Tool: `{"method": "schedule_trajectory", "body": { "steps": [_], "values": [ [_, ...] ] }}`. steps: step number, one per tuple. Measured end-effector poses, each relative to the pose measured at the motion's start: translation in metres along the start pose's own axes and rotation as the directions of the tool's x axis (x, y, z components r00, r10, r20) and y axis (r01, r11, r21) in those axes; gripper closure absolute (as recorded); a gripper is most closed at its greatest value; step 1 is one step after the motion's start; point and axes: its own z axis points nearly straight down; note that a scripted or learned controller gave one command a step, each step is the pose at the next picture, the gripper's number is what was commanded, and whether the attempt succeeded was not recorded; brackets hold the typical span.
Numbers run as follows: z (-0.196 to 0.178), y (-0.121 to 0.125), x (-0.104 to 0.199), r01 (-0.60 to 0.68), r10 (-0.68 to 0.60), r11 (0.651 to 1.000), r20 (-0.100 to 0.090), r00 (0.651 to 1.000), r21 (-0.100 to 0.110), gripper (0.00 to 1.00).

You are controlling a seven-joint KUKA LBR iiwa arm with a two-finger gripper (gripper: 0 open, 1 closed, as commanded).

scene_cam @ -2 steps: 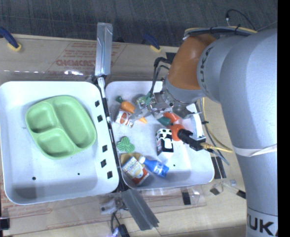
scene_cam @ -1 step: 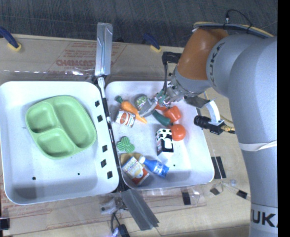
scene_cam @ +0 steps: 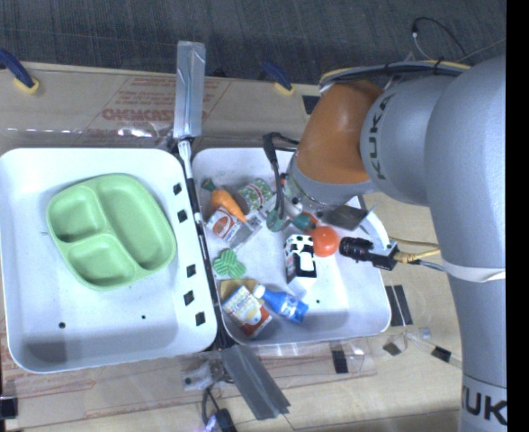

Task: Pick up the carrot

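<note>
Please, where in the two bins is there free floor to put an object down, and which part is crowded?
The left bin has bare floor in front of and around the green plate. In the right bin, a bare patch lies between the blue bottle and the right wall. Crowded: its middle, around the carrot and the arm.

I see two bins side by side on the worktop (scene_cam: 85,97). The left bin (scene_cam: 22,268) holds a divided plate (scene_cam: 112,230); the right bin (scene_cam: 359,304) holds the carrot (scene_cam: 226,202), far-left among other clutter.
</note>
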Motion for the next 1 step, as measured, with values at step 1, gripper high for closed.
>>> {"method": "schedule_trajectory", "body": {
  "steps": [1],
  "values": [
    [0.0339,0.0474,-0.0377,-0.054,0.056,0.997,-0.039,0.998,0.052,0.00]
  ]
}}
